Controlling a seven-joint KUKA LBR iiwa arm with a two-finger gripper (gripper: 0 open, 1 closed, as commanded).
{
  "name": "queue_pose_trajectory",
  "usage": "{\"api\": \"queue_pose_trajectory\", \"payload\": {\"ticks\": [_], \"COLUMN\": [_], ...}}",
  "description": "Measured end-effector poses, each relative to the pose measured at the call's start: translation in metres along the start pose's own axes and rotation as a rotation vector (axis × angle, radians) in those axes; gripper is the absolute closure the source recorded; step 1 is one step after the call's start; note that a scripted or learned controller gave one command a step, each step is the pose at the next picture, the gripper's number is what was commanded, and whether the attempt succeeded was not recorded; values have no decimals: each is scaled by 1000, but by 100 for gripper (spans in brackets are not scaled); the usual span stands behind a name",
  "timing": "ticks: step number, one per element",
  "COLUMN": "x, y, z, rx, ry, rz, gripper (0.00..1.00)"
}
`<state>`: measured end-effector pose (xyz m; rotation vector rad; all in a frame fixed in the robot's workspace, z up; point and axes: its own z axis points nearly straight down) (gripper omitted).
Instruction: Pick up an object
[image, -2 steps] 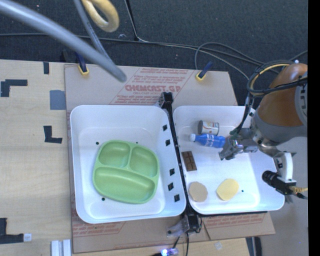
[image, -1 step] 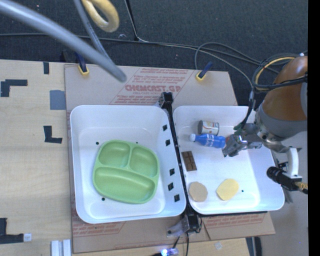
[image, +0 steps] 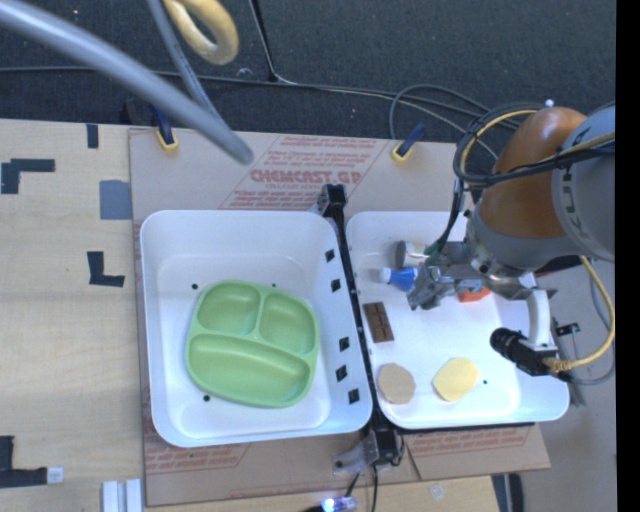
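Note:
My gripper hangs low over the back of the right bin, under the grey arm and its orange band. Just left of it lies a small blue and white object, close to or touching the gripper. An orange-red piece shows right beside the gripper on its right. Nearer the front of that bin lie a brown rectangular bar, a round tan cookie and a yellow chunk. The gripper's own body hides whatever is under it.
The left bin holds a green divided plate. A black divider strip runs between the two bins. Cables loop behind the arm at the back right. A grey pole crosses the top left corner.

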<state>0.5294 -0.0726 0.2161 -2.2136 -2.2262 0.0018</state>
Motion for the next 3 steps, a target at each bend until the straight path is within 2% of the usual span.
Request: {"api": "queue_pose_trajectory", "payload": {"ticks": [2, 3], "x": [112, 155], "y": [17, 29], "z": [-4, 0], "rx": [-1, -1], "ry": [1, 0], "rz": [-3, 0], "gripper": [100, 100]}}
